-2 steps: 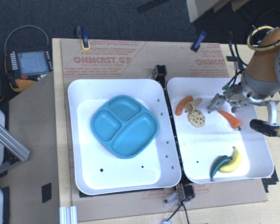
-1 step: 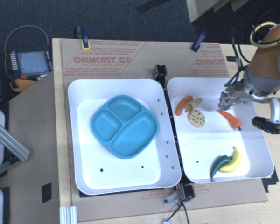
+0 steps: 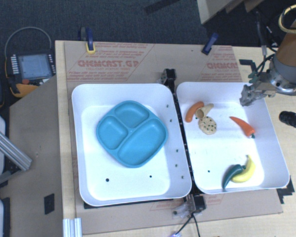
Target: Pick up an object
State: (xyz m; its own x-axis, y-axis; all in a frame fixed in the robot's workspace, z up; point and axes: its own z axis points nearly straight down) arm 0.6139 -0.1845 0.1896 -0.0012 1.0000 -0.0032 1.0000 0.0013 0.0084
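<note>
My gripper (image 3: 249, 96) hangs over the far right part of the right bin (image 3: 266, 177), with nothing seen between its fingers. An orange-red chili pepper (image 3: 242, 125) lies just below it in the bin. Near the bin's left side rest an orange sausage (image 3: 194, 110) and a beige cookie-like piece (image 3: 207, 125). A yellow banana (image 3: 247, 172) and a dark green pepper (image 3: 230, 176) lie together at the near right corner.
The left bin (image 3: 89, 181) holds a blue divided plate (image 3: 131, 133). Clamps (image 3: 90, 46) pin the cardboard sheet (image 3: 138, 58) at the bench's far edge. A screen device (image 3: 33, 66) sits off the bench at the left.
</note>
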